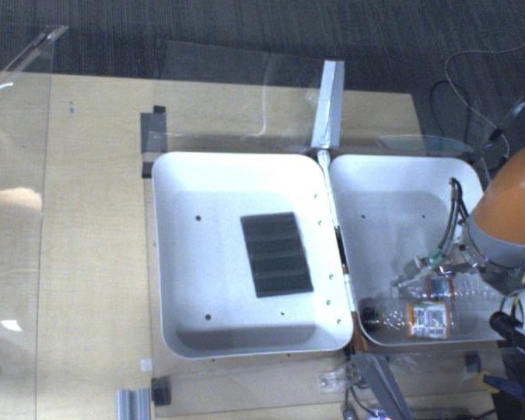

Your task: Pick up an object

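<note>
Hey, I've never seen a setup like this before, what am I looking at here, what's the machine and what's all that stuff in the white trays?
One camera looks down at a slant on a wooden bench bearing two shallow white bins. The orange and grey shape at the right is a robot arm reaching into the right bin. Its gripper is low in that bin, over a clear plastic bottle with an orange label lying on its side. Whether it grips anything is too cluttered to tell. The left bin holds a dark ribbed rectangular block, lying flat.
</note>
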